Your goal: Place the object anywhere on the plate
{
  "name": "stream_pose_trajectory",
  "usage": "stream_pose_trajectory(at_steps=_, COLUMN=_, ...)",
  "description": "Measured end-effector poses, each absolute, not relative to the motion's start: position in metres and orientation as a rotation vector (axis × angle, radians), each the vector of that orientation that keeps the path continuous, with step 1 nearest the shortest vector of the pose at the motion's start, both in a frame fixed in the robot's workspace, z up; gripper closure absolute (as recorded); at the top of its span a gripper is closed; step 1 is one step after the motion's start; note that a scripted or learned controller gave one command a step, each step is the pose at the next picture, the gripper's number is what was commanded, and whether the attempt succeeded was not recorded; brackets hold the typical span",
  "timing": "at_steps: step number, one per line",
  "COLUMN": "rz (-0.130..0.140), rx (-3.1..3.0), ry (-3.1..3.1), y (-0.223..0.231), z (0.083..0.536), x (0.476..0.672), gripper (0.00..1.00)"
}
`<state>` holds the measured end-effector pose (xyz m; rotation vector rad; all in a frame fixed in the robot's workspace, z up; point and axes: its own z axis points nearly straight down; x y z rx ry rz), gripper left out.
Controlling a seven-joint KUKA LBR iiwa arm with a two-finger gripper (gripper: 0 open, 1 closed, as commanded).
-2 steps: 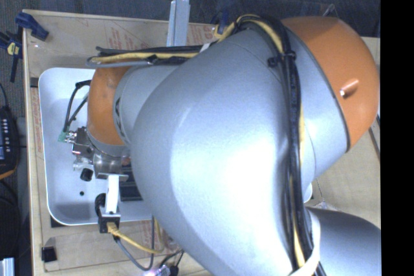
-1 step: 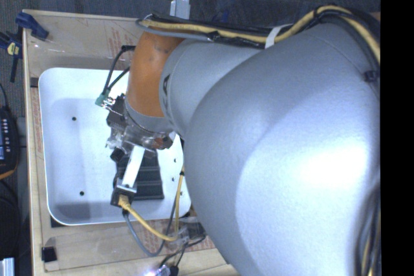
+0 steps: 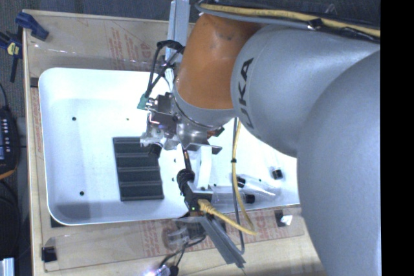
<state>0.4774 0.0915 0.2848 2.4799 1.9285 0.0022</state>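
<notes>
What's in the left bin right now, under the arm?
In the left bin lies a dark ribbed plate, flat on the floor near the front wall. The arm covers the bin's right part, so anything beneath it is hidden. No loose object shows on the bare floor.

- You're looking at a wooden bench (image 3: 97,32) with red printed markings on its surface.
- On it sits a shallow white bin (image 3: 65,100), on your left in the view.
- A second white bin (image 3: 281,158) lies beside it, mostly hidden under the arm.
- Blue clamps (image 3: 29,24) grip the bench's far left corner.
</notes>
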Motion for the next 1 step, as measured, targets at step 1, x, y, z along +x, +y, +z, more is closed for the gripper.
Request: stream_pose_trajectory(at_steps=1, rz=-0.011, rx=2.484, ry=1.929, y=0.1518, z=0.1133, x=0.4743, gripper=1.0)
